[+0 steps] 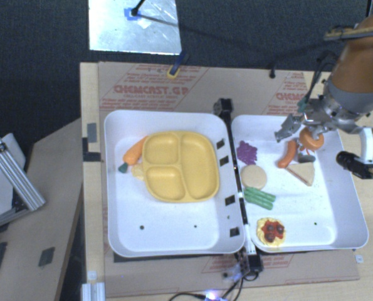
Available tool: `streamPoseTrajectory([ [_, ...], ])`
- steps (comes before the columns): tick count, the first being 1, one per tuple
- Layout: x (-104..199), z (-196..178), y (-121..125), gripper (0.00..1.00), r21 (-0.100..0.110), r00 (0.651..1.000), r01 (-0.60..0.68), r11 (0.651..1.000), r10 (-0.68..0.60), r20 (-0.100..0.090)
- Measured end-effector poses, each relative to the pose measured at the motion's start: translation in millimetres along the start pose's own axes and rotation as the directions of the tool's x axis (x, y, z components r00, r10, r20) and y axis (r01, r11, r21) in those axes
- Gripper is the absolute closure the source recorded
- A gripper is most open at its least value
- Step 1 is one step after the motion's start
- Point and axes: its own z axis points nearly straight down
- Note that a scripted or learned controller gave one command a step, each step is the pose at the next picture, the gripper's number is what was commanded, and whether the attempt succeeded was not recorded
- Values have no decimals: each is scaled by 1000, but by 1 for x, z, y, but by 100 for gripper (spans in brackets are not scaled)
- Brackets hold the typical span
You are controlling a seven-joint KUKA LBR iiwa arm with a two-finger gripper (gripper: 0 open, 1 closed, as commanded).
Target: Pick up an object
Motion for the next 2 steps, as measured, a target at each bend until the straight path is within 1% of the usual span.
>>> streamPoseTrajectory([
  [1,-8,58,-4,0,5,1000,-2,1000,2,-1],
  [2,-7,104,-1,0,-5,1000,-2,1000,2,1],
])
